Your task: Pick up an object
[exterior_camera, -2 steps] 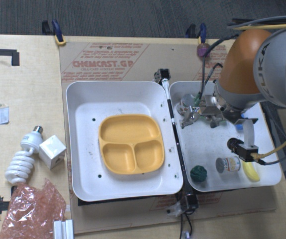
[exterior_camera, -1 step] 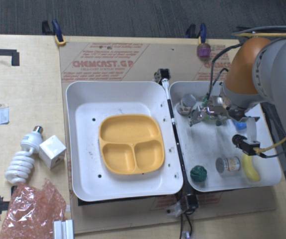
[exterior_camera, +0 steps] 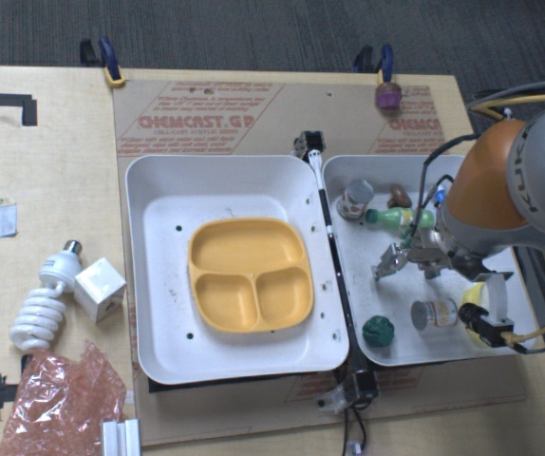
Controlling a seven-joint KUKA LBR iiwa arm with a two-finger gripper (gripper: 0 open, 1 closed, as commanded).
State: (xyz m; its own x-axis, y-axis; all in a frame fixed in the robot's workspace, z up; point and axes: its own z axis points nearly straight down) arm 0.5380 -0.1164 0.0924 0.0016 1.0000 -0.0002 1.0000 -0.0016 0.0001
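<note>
The arm hangs over the right bin point(exterior_camera: 356, 283), and the hand point(exterior_camera: 393, 260) sits low in the middle of it, its metal fingers point(exterior_camera: 384, 267) spread a little with nothing between them. No object is lifted yet.

Candidates lie all round it. A green bottle point(exterior_camera: 398, 218) rests just beyond the hand, near a small round cap point(exterior_camera: 356, 198) and a brown lump point(exterior_camera: 400, 196). A dark green ball point(exterior_camera: 379, 331) sits toward the near rim, and a small jar point(exterior_camera: 433, 313) lies on its side under the wrist.

Here is the worry: the fingers look to be over bare bin floor, between the bottle and the ball, so a close from here would likely catch nothing. The bottle lies on its side and may roll off if only one finger touches it. The ball could skid toward the wall. The jar is tucked beneath the arm, awkward to reach.

The left bin point(exterior_camera: 149, 255) carries a yellow tray point(exterior_camera: 251, 274), well apart from the action.
</note>
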